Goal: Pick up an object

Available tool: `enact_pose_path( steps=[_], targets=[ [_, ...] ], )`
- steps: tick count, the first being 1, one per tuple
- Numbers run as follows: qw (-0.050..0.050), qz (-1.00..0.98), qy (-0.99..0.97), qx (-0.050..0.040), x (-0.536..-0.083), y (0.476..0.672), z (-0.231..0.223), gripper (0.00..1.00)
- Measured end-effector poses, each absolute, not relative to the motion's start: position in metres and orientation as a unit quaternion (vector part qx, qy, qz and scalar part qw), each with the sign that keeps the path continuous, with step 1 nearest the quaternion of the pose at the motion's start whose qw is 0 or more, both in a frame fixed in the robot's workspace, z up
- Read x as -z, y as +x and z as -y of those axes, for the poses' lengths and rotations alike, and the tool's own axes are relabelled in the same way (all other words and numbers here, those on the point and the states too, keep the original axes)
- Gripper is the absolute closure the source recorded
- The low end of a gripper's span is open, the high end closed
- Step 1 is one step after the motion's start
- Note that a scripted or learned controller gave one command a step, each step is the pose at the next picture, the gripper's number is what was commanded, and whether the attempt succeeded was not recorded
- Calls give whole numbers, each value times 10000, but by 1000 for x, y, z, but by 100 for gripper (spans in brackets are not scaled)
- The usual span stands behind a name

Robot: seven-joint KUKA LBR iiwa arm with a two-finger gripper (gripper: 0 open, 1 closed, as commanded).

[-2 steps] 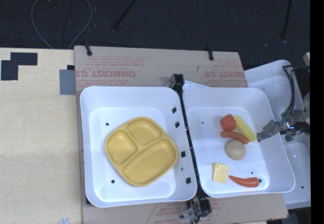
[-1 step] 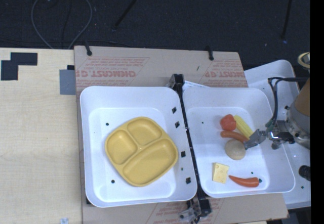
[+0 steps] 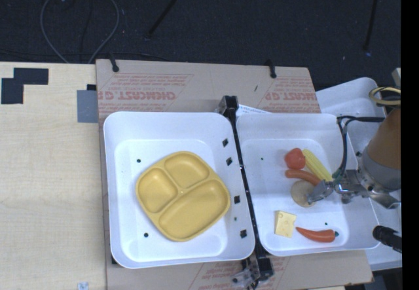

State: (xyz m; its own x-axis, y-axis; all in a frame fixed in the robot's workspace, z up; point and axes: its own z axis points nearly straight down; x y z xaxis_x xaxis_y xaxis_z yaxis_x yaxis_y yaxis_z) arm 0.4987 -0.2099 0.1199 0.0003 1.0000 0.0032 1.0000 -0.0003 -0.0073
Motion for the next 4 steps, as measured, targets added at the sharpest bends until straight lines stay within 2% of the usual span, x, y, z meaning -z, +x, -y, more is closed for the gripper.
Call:
enact_pose_path(
  steps=[1,2,3,4],
  targets=[
    [17,7069,-7073,-6,-86,499,209,0],
    [11,7058,-7084,1,-98,499,210,100],
    [-8,7079,-7063,6,-154,507,203,100],
    [-20,7078,-7064,10,-217,507,205,100]
  ],
)
